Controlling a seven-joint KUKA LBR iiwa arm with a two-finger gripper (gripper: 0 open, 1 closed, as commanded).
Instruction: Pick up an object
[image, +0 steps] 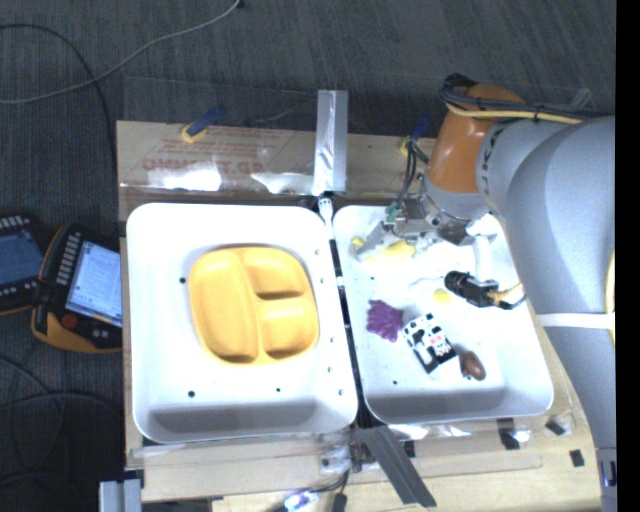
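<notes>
In the right bin (520, 395) — end effector (400, 225), grip state unclear — no label legible.

Glossy plastic yellow tray (255, 305); smooth white bins (160, 400).

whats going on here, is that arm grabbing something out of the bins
A grey arm with an orange band reaches in from the right, its gripper down at the far end of the right bin, by a pale yellow object. Whether it holds anything can't be seen. A purple object, a black-and-white object and a brown object lie loose there. The left bin holds a yellow divided tray.
</notes>
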